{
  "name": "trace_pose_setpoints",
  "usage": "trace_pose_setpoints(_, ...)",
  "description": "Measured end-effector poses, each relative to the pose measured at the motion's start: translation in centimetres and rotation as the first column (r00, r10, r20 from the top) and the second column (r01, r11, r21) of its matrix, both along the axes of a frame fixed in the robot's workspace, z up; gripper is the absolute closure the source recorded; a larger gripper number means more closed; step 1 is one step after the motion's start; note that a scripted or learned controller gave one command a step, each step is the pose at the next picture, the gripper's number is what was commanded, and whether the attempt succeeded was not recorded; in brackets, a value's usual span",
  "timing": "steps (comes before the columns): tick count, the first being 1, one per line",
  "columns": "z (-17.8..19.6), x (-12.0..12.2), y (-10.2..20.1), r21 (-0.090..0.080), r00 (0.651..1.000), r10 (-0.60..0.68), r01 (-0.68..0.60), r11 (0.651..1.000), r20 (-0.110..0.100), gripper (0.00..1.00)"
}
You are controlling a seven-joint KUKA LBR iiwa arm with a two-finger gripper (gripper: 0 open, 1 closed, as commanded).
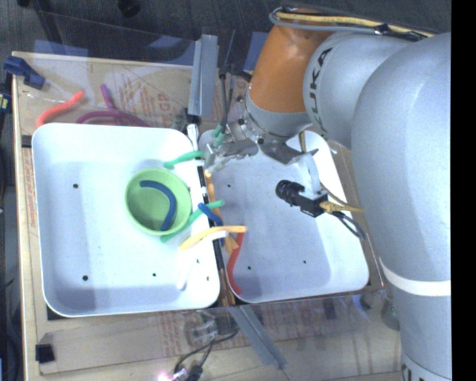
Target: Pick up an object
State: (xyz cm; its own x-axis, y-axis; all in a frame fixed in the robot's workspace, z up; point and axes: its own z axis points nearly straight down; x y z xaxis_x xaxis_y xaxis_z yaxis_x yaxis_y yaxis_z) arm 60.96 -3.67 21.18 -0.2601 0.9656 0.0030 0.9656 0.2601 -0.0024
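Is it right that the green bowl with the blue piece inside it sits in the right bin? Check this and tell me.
Not quite. The camera view shows the green bowl in the left bin, close to the divide between the two bins, not in the right bin. The rest holds: a curved blue piece does lie inside the bowl.

"KUKA" lettering on arm (357, 78)

We see open floor across the left bin (63, 236) left of the green bowl (159, 201); right of the bowl, plastic strips (213, 235) crowd the divide, and the arm (365, 94) overhangs the right bin (301, 276).
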Motion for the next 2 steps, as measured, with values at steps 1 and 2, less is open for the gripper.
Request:
trace_pose_setpoints(1,-2.1,0.4,2.7,-0.002,1.0,0.021,-0.021,1.0,-0.002,1.0)
trace_pose_setpoints(2,-2.1,-3.1,-2.4,-0.003,0.99,-0.143,0.143,0.99,-0.003,1.0)
